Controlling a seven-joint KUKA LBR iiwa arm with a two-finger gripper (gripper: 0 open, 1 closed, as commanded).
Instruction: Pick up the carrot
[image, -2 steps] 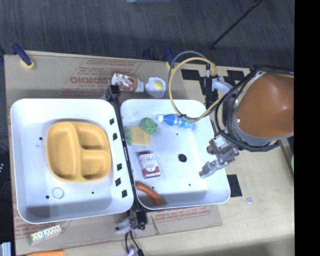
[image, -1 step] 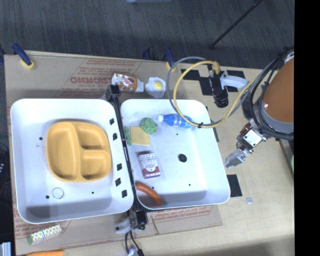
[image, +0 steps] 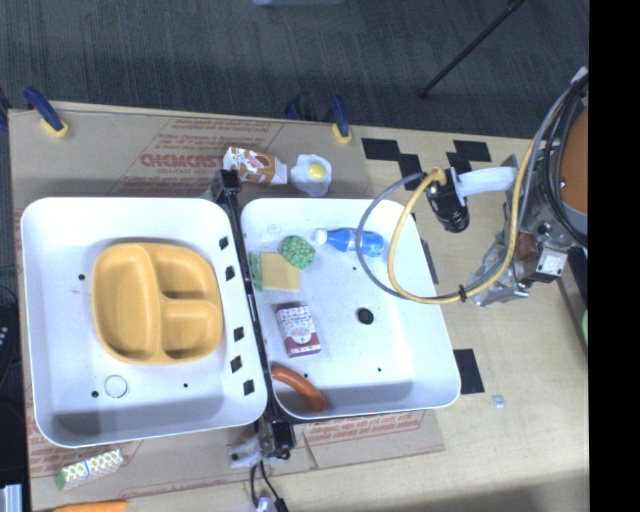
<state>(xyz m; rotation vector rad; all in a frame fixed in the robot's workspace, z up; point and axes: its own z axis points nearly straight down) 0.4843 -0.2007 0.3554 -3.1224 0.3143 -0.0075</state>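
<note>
The carrot (image: 298, 387) is a short orange piece lying in the front-left corner of the right bin (image: 430, 340), against its wall. My gripper (image: 500, 288) hangs outside that bin, past its right rim and over the bench, far to the right of the carrot and a little further back. Nothing shows between its fingers. Cables partly hide the gripper.
In the right bin lie a red can (image: 298, 330), a yellow wedge (image: 274, 271), a green knobbly thing (image: 297, 250), a blue bottle (image: 350, 240) and a small black disc (image: 365, 317). A yellow divided plate (image: 158, 300) sits in the left bin (image: 50, 330). A small carton (image: 250, 165) and an egg-like toy (image: 312, 173) stand behind the bins.
</note>
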